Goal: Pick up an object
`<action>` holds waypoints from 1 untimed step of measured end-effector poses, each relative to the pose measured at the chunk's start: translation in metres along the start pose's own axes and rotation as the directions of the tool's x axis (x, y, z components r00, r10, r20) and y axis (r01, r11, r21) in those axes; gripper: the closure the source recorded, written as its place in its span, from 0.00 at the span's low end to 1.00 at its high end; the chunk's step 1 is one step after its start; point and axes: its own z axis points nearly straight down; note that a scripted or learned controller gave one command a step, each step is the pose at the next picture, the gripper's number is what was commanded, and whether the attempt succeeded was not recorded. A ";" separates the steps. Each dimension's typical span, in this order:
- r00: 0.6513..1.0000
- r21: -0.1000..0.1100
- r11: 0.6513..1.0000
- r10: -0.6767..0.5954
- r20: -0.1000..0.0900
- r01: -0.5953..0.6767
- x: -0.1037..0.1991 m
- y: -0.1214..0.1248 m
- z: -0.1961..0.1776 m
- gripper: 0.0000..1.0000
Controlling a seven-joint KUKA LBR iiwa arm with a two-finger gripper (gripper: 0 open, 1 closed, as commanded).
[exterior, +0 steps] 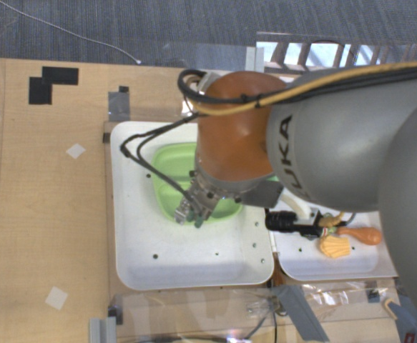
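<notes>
A light green bowl-like object [171, 168] lies in the left white bin [194, 266], partly hidden by the arm's orange band. My gripper [192, 211] is down at the green object's near rim, touching or just over it. The wrist blocks the view of what lies between the tips. In the right bin [337, 266] lie a yellow ridged object [335, 246] and an orange object [362, 234], both well to the right of the gripper.
A black cable loops [140, 148] from the wrist over the left bin's far side. A black connector [283, 221] hangs over the ridge between the bins. The grey arm covers most of the right bin. Wooden bench [43, 213] lies to the left.
</notes>
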 end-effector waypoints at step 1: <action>0.969 0.003 0.969 0.248 0.000 -0.248 0.008 0.012 0.016 1.00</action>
